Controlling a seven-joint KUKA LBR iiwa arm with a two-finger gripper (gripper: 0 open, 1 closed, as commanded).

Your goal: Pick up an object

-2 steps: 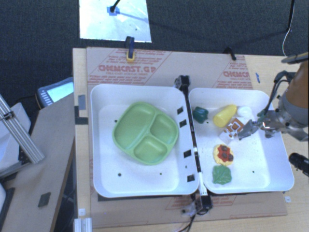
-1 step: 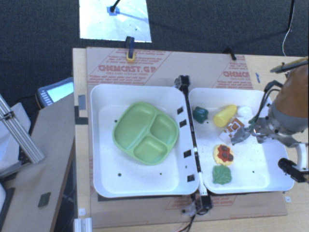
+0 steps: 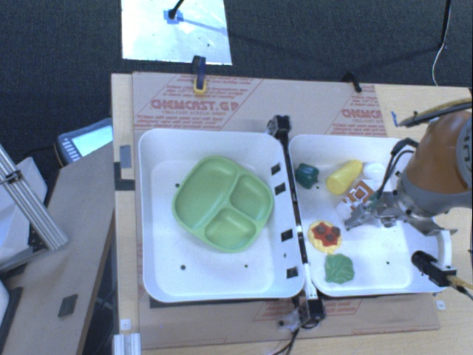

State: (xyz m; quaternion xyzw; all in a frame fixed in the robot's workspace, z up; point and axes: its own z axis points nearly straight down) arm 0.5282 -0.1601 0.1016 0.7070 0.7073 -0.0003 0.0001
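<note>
The arm [image 3: 436, 161] reaches into the right bin [image 3: 369, 283] from the right, its gripper [image 3: 353, 218] low over the bin floor. Whether the fingers are spread or pressed together cannot be told. Just beside the tip lie a small orange-and-white item [image 3: 359, 193] and a red-and-yellow toy [image 3: 326, 236]. A yellow piece [image 3: 344, 177], a dark green piece [image 3: 307, 174] and a green leafy toy [image 3: 339, 268] lie nearby. The left bin [image 3: 159, 272] holds a green divided plate [image 3: 223, 203].

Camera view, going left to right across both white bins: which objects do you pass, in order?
Light green divided plastic tray → small dark green toy → green leafy toy vegetable → yellow rounded toy → arm's gripper.
</note>
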